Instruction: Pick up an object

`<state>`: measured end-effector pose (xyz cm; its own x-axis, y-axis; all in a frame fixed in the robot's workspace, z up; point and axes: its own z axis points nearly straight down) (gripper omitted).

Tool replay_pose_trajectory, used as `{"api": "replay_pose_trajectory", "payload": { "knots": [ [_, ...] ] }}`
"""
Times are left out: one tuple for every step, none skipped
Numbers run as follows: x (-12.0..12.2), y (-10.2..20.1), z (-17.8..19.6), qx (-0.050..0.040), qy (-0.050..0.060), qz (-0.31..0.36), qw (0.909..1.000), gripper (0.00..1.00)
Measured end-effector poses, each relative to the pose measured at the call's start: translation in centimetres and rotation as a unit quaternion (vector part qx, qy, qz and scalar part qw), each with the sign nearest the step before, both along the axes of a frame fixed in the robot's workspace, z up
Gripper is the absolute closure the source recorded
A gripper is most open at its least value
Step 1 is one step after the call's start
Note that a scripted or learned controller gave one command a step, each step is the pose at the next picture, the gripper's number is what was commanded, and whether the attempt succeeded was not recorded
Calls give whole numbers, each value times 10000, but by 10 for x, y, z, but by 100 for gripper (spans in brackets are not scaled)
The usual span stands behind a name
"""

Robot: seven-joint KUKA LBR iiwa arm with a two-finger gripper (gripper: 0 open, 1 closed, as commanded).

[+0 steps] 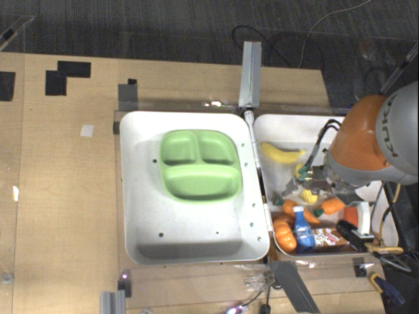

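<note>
Claw [306, 187] sits low in the right bin [288, 124], under the orange wrist; we cannot tell how it stands or whether it has anything, because the arm [380, 142] covers it from above. Around it lies a heap of small toys: a banana [280, 153] just up-left, an orange [283, 234] and a blue bottle [302, 231] toward the near wall. We judge these light, stiff plastic, smooth and rounded, so apt to slip; the bottle's narrow body or the banana's middle looks the surest hold. Pieces directly under the wrist are blurred and overlapped. Left bin [141, 234] holds a green tray [200, 164], wide and shallow.
</note>
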<state>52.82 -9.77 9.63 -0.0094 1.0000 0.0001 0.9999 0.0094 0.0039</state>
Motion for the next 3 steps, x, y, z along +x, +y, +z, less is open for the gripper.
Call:
{"api": "replay_pose_trajectory", "payload": {
  "knots": [
    [2,1,11,3,-23,-1,10000,100],
    [12,53,123,4,-7,-588,9983,100],
    [46,47,89,4,2,-954,9954,100]
  ]
}}
